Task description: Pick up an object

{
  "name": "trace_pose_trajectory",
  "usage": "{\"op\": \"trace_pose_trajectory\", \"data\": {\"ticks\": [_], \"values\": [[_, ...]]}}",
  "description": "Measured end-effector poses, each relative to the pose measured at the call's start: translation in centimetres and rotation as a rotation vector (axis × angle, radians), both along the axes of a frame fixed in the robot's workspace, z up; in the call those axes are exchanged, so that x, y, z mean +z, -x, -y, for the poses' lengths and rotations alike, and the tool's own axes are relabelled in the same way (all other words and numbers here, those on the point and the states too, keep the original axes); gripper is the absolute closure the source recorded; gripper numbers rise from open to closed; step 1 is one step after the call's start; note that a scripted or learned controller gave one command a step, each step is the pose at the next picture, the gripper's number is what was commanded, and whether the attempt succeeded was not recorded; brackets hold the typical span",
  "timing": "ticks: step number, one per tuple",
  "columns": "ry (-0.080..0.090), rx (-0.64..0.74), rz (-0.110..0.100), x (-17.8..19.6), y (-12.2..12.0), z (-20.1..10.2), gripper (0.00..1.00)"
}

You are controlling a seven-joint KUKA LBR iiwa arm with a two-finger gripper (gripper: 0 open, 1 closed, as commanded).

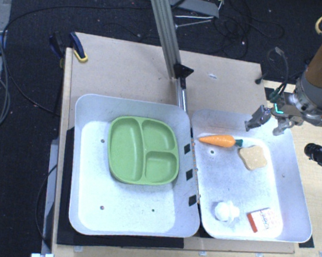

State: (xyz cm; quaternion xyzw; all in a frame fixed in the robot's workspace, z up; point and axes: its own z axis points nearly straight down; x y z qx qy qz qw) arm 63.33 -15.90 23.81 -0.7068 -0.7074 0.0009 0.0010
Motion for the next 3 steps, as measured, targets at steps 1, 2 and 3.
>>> {"op": "trace_pose_trajectory", "data": {"ticks": [1, 2, 3], "values": [[0.001, 0.001, 0.003, 0.1, -0.1, 0.0, 0.0], [0.0, 0.003, -0.001, -5.1, -1.0, -0.6, 0.0], [0.0, 0.0, 0.0, -9.7, -0.4, -1.1, 0.0]]}}
